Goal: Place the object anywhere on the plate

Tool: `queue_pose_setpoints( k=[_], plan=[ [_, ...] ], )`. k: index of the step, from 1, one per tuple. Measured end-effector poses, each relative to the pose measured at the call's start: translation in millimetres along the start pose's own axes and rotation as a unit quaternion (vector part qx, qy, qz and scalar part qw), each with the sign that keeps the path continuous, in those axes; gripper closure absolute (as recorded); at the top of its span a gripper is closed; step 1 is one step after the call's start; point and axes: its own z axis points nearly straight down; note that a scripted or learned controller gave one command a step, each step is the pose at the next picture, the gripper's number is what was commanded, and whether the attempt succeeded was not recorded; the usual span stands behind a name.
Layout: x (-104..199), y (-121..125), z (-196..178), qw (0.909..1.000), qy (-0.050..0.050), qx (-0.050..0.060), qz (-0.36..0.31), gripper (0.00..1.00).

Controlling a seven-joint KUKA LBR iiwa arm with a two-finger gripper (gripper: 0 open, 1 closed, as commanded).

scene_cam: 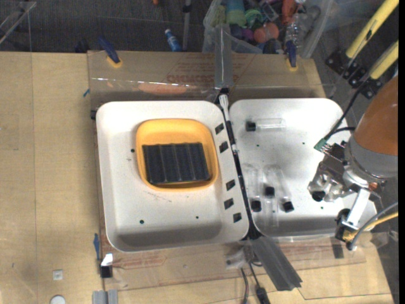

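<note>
A yellow-orange plate [147,138] sits in the left bin [120,220]. A black ridged rectangular object [176,163] lies flat on the plate and covers most of its middle. My gripper [320,191] hangs over the right edge of the right bin [304,116], far from the plate, at the end of the grey arm with its orange band [383,122]. Nothing shows in the gripper.
The right bin holds a clear piece with a black end [262,125] near the back and small clear pieces with black ends [271,198] near the front left. A black-marked divider [229,163] separates the bins. A tub of coloured toys [266,8] stands behind.
</note>
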Motion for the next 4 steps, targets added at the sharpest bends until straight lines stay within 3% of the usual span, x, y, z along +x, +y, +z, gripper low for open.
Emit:
queue_pose_setpoints(
  k=[1,3,4],
  plan=[
    [43.1,33.9,17.8,0.9996,0.000,-0.002,-0.027,1.00],
    [104.5,111.1,16.8,0.9926,0.000,-0.002,-0.121,1.00],
    [131.1,130.2,16.6,0.9884,0.000,-0.003,-0.152,1.00]
  ],
)
